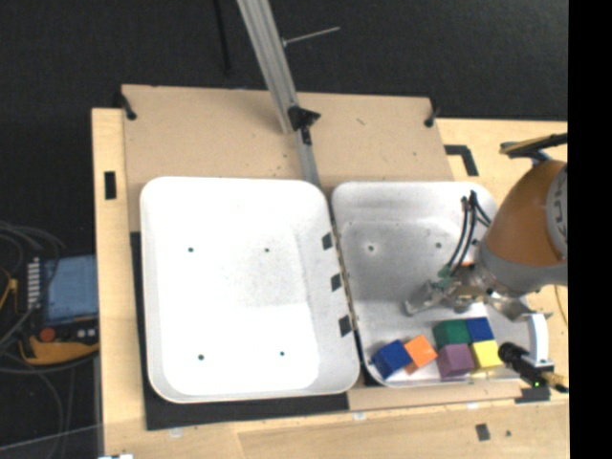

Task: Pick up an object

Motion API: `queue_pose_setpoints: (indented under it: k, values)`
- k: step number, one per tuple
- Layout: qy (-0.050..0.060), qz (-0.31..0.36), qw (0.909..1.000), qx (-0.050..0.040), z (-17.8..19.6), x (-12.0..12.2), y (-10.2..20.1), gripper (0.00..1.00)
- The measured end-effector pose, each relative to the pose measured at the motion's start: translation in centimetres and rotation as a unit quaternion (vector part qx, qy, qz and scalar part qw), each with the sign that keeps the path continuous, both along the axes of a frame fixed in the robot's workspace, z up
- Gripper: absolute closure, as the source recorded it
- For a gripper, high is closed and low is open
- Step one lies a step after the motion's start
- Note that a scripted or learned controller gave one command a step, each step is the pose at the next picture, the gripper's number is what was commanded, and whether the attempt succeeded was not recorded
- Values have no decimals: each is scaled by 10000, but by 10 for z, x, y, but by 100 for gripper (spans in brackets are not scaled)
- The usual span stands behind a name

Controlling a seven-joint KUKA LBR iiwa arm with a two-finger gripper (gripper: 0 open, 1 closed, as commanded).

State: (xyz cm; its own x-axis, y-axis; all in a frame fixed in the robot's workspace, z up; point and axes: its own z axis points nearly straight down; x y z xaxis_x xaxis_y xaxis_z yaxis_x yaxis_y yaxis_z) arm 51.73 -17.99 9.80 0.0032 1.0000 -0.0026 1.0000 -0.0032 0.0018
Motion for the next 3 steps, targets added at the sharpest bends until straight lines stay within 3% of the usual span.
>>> queue_pose_setpoints:
  k: [1, 3]
  values:
    - [-25, -32, 10000, 3, 12, 1, -1, 100]
    - [-31, 27, 10000, -5, 112, 9, -19, 100]
